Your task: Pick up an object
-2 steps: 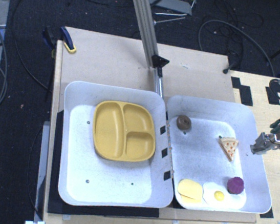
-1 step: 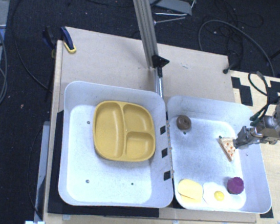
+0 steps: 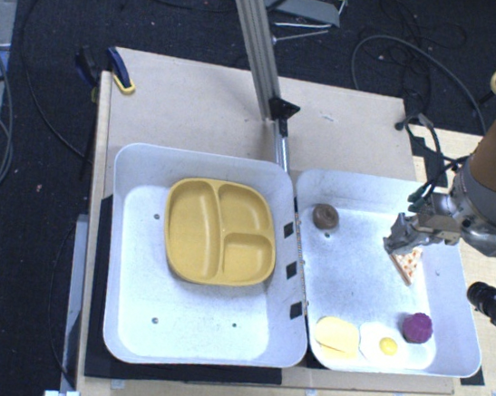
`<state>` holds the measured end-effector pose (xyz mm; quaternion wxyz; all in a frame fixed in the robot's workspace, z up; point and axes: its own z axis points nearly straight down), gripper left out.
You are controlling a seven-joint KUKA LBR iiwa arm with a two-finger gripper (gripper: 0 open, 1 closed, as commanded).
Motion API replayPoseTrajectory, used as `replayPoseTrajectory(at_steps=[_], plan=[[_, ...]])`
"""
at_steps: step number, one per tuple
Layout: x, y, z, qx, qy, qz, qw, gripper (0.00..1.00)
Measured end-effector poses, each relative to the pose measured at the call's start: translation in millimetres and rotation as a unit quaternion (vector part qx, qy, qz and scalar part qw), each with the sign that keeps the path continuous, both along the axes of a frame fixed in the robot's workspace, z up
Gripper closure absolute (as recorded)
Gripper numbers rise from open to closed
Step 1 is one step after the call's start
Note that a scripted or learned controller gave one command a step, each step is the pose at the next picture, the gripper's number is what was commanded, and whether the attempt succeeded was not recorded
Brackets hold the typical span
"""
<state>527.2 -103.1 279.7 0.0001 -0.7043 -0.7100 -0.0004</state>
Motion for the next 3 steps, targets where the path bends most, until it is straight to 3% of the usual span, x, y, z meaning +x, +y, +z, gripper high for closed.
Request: replayPoseTrajectory(at_steps=[1, 3], plan=[[0.0, 51.1, -2.6, 0.0000, 0.000, 0.000, 1.0000, 1.00], [11.3, 165.8, -44.2, 0.0002, 0.001, 0.000, 1.0000, 1.00]])
